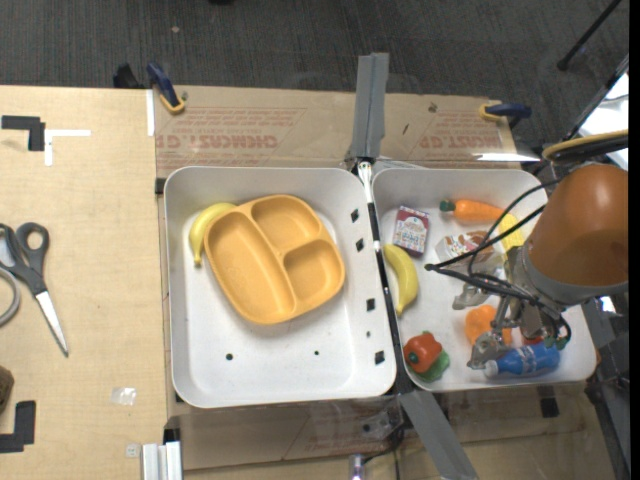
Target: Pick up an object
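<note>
White plastic bins sit side by side on the bench. The left bin (185, 368) holds a yellow three-compartment plate (272, 258), tilted, with a banana (205, 226) tucked against its ten o'clock edge. In the right bin (415, 180), a second banana (402, 276) lies along the nine o'clock wall. A small red-and-white packet (410, 230) sits at about eleven o'clock, a toy carrot (474, 209) at about one o'clock, and a red toy pepper with a green stem (424, 354) at about seven o'clock. A blue bottle (527, 361) lies on its side at about five o'clock, with an orange item (482, 322) just beside it toward the bin's middle.

The arm's orange band covers the bin's three o'clock side, and the gripper (492, 346) hangs low over the bottle's left end, touching or nearly so. Whether its fingers are spread or pressed together I cannot tell. Scissors (38, 280) lie on the wooden bench at far nine o'clock.
</note>
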Robot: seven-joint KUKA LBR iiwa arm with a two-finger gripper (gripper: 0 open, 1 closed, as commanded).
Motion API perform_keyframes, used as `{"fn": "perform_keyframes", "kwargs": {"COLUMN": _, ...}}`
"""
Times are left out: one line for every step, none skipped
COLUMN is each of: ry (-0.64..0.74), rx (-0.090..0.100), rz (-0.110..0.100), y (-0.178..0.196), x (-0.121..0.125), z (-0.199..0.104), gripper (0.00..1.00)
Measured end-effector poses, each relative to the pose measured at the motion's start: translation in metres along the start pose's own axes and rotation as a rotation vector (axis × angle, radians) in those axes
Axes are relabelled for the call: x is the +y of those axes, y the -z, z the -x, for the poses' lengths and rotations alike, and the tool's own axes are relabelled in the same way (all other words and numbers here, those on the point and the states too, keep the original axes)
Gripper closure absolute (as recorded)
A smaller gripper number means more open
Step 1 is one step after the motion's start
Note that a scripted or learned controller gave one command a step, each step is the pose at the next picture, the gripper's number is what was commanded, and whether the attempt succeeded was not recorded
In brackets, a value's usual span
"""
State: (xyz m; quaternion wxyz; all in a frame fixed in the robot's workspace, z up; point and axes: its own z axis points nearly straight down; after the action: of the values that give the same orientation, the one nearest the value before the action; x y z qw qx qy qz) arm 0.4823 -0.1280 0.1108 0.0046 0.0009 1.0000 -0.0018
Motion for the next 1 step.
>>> {"fn": "perform_keyframes", "kwargs": {"ry": -0.051, "rx": 0.006, "rz": 0.004, "y": -0.0193, "x": 0.0073, "z": 0.0575, "gripper": 0.00}}
